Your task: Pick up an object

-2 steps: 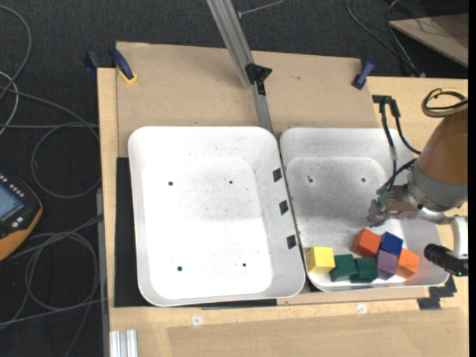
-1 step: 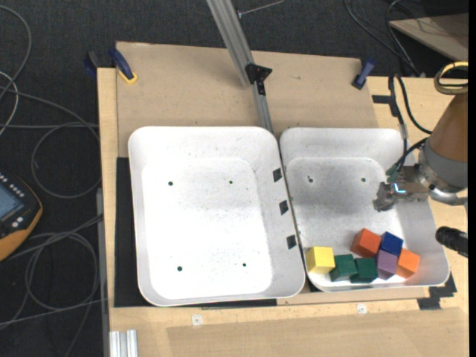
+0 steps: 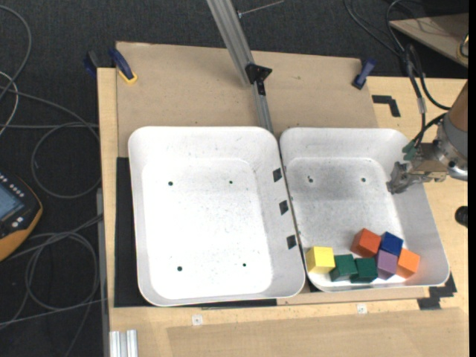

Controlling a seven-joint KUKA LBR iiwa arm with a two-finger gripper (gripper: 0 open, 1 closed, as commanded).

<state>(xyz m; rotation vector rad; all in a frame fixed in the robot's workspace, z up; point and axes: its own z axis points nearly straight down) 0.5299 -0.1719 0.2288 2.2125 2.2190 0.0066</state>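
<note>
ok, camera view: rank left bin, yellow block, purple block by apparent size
1. Left bin, by far the largest.
2. Yellow block and purple block: they look about alike, and the purple one is partly hidden by its neighbours, so I won't rank them.

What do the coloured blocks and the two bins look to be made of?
The blocks look like painted wood or foam: matte, solid colours, crisp cube edges, no glare. Which of the two is unclear. The right bin and left bin look like thin moulded plastic: white, smooth, rounded corners and rims, with dark speckled scuffing on their floors. The bench looks like bare plywood or fibreboard, tan and matte.
</note>
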